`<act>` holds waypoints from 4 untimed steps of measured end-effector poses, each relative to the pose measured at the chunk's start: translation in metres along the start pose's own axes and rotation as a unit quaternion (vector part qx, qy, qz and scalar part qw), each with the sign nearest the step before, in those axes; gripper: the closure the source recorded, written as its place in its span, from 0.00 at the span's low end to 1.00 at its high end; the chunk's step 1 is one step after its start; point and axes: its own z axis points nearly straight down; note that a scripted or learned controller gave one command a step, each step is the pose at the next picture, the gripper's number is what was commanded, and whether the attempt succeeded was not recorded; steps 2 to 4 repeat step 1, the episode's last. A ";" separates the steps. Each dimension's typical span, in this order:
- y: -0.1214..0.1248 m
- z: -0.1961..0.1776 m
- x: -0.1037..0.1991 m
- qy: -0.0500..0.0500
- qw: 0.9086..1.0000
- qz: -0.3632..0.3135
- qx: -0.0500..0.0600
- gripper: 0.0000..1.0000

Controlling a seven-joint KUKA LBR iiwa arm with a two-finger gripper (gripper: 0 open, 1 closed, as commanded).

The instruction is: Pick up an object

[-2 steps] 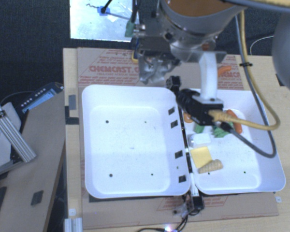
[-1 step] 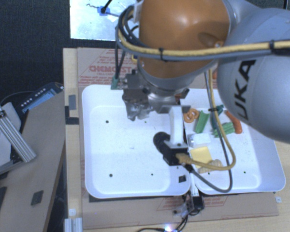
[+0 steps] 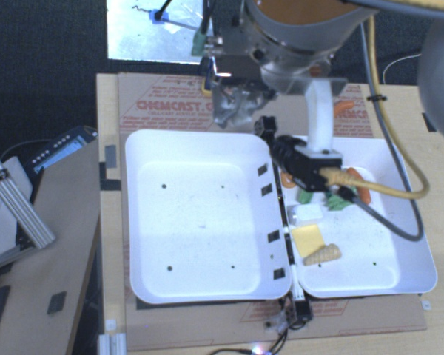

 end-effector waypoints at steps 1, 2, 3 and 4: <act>0.061 0.009 -0.095 -0.005 1.000 0.007 0.006 1.00; 0.061 0.009 -0.095 -0.005 1.000 0.007 0.006 1.00; 0.061 0.009 -0.095 -0.005 1.000 0.007 0.006 1.00; 0.061 0.009 -0.095 -0.005 1.000 0.007 0.006 1.00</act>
